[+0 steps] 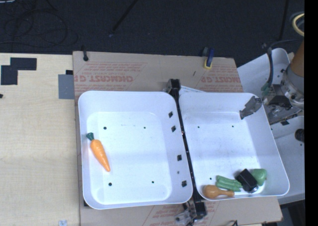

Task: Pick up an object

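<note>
While the tool [251, 107] hovers, a carrot [100, 153] lies in the left bin [126, 102].

Two bins sit side by side on the surface. The carrot [100, 154] lies by the left bin's [126, 100] left wall. A gourd [216, 191], bean pod [228, 183] and block [246, 180] cluster in the right bin's [218, 102] near right corner.

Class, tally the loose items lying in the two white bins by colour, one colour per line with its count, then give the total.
Orange: 2, the carrot in the left bin and the orange pear-shaped piece in the right bin
Green: 2, the long green piece and the rounded green piece
Black: 1, the black block
Total: 5
</note>
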`<state>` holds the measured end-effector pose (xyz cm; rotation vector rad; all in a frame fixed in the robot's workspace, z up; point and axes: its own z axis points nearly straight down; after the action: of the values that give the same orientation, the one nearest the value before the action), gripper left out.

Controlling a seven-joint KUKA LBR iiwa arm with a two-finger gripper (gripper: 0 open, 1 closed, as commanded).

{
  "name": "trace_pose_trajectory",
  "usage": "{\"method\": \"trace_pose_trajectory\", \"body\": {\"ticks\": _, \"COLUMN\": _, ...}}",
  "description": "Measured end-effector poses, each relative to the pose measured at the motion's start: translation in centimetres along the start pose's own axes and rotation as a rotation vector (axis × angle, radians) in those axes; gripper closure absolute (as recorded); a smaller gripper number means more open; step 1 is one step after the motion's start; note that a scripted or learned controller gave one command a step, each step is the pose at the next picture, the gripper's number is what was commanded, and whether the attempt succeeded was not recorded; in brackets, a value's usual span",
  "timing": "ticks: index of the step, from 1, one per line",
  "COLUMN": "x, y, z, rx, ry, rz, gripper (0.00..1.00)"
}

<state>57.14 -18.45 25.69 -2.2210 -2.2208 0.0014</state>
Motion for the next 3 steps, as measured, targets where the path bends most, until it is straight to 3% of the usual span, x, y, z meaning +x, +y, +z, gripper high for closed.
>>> {"method": "trace_pose_trajectory", "body": {"ticks": 1, "x": 7.7, "y": 3.4, "z": 13.4, "rx": 0.011, "ry": 0.006, "rz": -0.007, "gripper": 0.0}}
{"method": "trace_pose_trajectory", "body": {"ticks": 2, "x": -0.1, "y": 5.3, "z": -6.9, "rx": -0.016, "ry": -0.008, "rz": 0.003, "gripper": 0.0}}
{"method": "trace_pose_trajectory", "body": {"ticks": 3, "x": 11.6, "y": 7.4, "z": -7.6, "rx": -0.002, "ry": 0.002, "rz": -0.01, "gripper": 0.0}}
